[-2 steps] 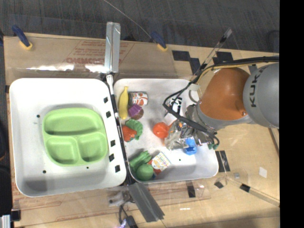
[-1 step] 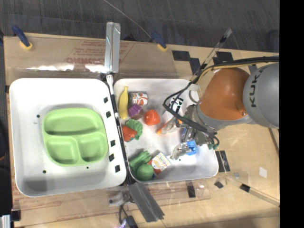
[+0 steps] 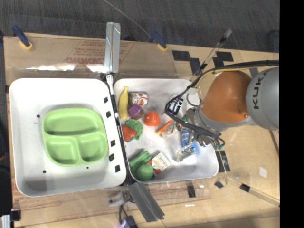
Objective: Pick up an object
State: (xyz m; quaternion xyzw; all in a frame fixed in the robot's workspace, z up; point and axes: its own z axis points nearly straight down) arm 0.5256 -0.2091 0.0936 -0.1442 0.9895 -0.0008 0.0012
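The grey arm with its orange band [image 3: 227,98] hangs over the right shallow white plastic bin [image 3: 202,167], and the gripper [image 3: 187,139] sits low among the toys; how it is set I cannot tell. The left white bin [image 3: 23,127] carries a matte green three-compartment tray [image 3: 73,137]. Just under the gripper lies a crinkly blue-and-clear wrapper [image 3: 186,150] (likely light, slippery, crushable), best pinched across its middle. Nearby sit a smooth yellow toy banana [image 3: 123,102] and a small red rounded toy [image 3: 151,118].

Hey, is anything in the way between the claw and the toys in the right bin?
Nothing visible blocks it. The claw is already low in the right bin, beside the carrot; the banana and tomato lie open farther left.
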